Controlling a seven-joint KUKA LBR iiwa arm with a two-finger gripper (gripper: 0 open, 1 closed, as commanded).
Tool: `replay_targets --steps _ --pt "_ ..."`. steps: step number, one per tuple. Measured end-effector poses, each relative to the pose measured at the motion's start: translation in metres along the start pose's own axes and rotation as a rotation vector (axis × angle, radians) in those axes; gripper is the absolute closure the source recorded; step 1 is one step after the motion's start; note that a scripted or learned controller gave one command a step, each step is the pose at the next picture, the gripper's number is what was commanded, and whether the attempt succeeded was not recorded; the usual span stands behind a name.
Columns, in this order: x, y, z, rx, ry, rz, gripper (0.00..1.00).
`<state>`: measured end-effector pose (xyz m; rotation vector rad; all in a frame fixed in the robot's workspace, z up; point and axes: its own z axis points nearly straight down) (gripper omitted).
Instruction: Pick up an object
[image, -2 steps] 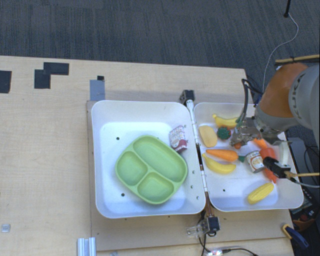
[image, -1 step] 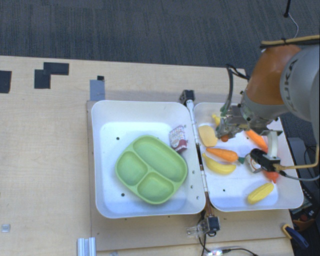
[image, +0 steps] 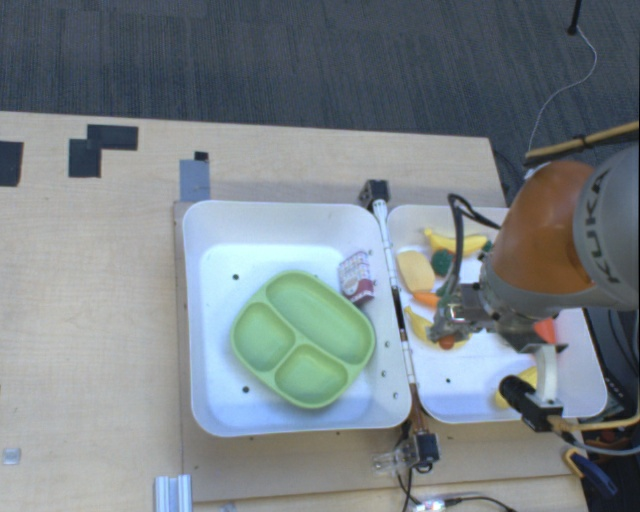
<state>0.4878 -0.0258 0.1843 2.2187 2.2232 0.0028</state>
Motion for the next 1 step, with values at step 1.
replay_targets --steps 1 --pt "0.0661 0.0616 -0.0024 -0.001 0.000 -0.003 1.00"
